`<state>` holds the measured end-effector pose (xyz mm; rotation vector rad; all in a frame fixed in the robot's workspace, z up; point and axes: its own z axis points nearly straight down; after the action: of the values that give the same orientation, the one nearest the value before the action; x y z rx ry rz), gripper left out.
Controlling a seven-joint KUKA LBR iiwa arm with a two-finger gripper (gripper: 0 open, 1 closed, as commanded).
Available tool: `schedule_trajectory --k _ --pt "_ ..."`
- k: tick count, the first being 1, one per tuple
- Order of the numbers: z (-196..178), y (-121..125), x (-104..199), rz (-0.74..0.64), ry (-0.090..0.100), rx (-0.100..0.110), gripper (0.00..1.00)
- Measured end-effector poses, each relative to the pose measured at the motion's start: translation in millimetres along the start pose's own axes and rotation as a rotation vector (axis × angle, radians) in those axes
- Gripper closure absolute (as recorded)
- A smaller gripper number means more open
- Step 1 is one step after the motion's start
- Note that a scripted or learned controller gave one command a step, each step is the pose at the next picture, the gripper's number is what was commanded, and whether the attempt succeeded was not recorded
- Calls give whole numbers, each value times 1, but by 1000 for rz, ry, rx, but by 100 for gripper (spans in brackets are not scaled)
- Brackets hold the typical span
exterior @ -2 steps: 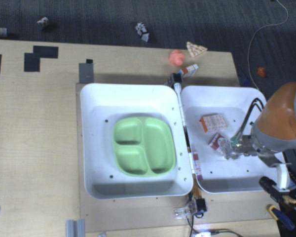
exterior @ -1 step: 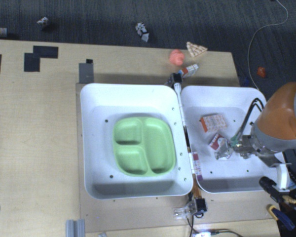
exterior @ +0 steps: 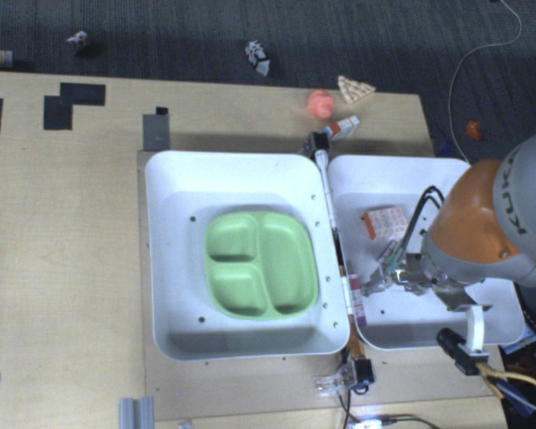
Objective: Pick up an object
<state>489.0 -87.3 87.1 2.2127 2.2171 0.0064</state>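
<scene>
The arm [exterior: 482, 222] reaches into the right bin [exterior: 447, 172] from the right, its orange band above the wrist, and the pincer [exterior: 386, 271] is low over the bin's left half, close to the wall it shares with the left bin [exterior: 241, 172]. Whether the pincer is open or closed cannot be told from this slant; the tip is a small, blurred tangle of metal and cable, and nothing can be seen held in it. The likeliest thing to pick is the small packet [exterior: 384, 220] with a white and reddish face, lying flat on the floor of the right bin just beyond the pincer, toward the far wall. By its look it is a light, flat wrapper or carton, probably thin and a little yielding, with a smooth printed skin that could slide on the white plastic. Lying flat, it gives little to take hold of from above; the better grip, in my judgement, is across its narrow width at the middle, fingers straddling the two long edges and pressing down to the floor before closing, so that it does not skate away or tip. Too hard a squeeze may crumple it. The left bin holds a green divided tray [exterior: 259, 262], wide, stiff and shallow, which would be awkward to lift except by its rim. On the bench [exterior: 62, 257] beyond the bins lie a pink ball [exterior: 321, 105] and a wedge-shaped piece [exterior: 355, 89], well apart from the arm.
</scene>
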Motion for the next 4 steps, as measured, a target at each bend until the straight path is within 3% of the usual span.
schedule_trajectory --k 1,2,3,4 --pt "-11 2 1 -2 1 -6 100" --pt "-11 2 1 -3 1 -6 0" --pt "-22 4 1 -5 1 -10 100" --pt "-22 4 1 -5 1 -10 0"
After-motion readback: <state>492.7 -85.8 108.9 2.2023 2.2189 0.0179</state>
